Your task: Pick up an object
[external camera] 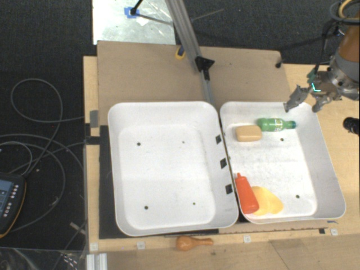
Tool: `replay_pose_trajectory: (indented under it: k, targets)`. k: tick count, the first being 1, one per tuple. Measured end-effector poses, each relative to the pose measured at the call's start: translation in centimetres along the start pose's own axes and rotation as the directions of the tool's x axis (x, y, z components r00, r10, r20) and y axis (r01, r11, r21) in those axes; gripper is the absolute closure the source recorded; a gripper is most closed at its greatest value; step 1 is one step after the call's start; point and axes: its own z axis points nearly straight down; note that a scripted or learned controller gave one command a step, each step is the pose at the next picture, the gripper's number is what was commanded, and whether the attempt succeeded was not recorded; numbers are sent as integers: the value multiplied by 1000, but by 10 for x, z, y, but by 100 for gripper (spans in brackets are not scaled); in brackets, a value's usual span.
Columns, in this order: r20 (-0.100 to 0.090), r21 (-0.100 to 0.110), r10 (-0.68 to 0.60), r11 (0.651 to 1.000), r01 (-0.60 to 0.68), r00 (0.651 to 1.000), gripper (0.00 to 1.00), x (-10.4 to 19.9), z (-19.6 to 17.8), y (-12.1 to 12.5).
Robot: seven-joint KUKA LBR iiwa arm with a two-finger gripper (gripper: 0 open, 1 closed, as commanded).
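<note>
In the right bin (323, 167) a green bottle (275, 124) lies on its side near the far wall, with a tan block (248, 133) just left of it. An orange-red bottle (246, 193) lies against the bin's near left wall, touching a yellow object (269, 200). My gripper (306, 101) hangs above the far right corner of that bin, to the upper right of the green bottle. Its two fingers are spread apart and nothing is between them.
The left bin (163, 167) adjoins the right one. A tan pear-shaped object (193, 242) lies on the bench in front of the bins. A slanted grey pole (188, 32) crosses the back of the bench. Cables and a handheld pendant (10, 201) lie on the floor at left.
</note>
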Motion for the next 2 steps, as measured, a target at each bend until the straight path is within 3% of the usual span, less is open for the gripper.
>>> replay_pose_trajectory:
  k: [1, 2]
  targets:
    - [2, -3, -3, 1000, 3, 1000, 0, 0, -3, 1]
    - [1, 0, 5, 1000, -5, 1000, 0, -6, 45, -6]
